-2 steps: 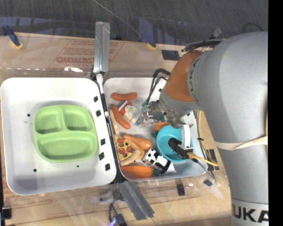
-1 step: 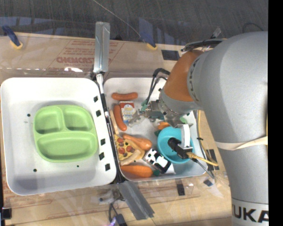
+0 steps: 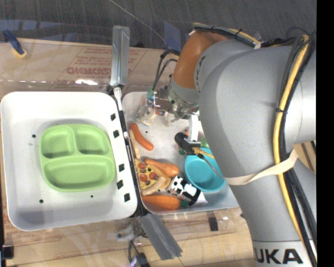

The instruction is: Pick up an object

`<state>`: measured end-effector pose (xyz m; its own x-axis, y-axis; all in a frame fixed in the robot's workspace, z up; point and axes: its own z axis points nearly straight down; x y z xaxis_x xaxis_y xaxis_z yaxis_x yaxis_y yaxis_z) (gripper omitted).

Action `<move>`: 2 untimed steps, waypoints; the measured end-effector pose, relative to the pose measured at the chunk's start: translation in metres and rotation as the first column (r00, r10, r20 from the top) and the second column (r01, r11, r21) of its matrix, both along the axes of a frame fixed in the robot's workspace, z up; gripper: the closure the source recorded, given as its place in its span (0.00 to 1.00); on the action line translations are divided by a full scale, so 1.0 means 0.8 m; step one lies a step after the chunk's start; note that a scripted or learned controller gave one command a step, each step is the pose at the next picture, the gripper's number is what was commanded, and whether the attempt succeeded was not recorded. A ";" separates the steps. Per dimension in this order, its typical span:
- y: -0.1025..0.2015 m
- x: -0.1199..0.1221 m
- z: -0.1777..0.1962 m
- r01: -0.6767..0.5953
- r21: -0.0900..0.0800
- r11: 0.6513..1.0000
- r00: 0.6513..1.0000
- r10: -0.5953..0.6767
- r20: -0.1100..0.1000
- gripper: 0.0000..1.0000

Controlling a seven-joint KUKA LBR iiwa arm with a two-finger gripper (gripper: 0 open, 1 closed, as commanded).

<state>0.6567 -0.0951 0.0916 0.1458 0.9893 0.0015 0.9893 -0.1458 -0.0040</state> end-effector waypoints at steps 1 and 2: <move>-0.050 -0.127 0.001 -0.007 -0.001 1.000 1.000 0.007 0.001 0.00; -0.012 -0.096 -0.001 0.389 -0.002 0.921 0.921 -0.389 0.000 0.00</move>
<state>0.5798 -0.1045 0.0911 0.5196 0.8544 0.0000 0.8544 -0.5196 -0.0038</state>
